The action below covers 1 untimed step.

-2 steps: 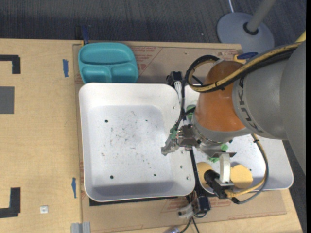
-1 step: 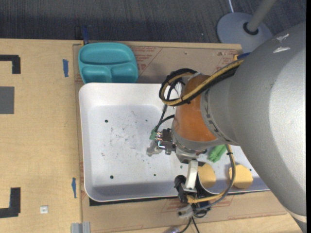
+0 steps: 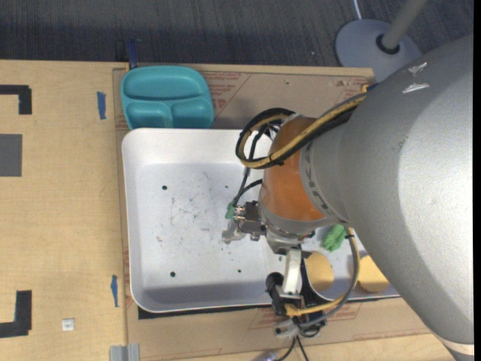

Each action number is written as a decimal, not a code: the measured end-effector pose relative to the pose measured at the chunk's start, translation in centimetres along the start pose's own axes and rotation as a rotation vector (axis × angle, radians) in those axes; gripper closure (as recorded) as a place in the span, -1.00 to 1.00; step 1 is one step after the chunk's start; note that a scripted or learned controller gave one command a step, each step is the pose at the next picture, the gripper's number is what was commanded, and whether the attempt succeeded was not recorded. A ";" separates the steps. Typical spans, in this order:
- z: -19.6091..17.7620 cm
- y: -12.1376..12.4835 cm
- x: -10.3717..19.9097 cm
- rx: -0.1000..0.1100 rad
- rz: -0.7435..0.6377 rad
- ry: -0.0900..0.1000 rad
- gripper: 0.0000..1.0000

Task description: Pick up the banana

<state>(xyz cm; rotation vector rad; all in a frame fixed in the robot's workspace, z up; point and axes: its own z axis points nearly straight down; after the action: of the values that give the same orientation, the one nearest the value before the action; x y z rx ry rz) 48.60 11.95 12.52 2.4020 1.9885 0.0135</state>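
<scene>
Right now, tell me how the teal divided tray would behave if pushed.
The teal divided tray looks like moulded plastic, so probably stiff and light. Broad and shallow, it would likely slide rather than tip or roll. It abuts the white bin, whose rim might catch it.

arm: broad smooth grey casing | wrist band: orange, glossy | cables: black and yellow loops beside the band | wrist end: metal bracket, black fittings, small green connector
</scene>
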 end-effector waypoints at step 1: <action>-2.0 2.1 6.0 0.026 0.378 0.003 -1.00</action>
<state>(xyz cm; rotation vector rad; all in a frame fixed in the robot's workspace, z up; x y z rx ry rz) 51.74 17.49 14.50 2.7538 1.5136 -0.0026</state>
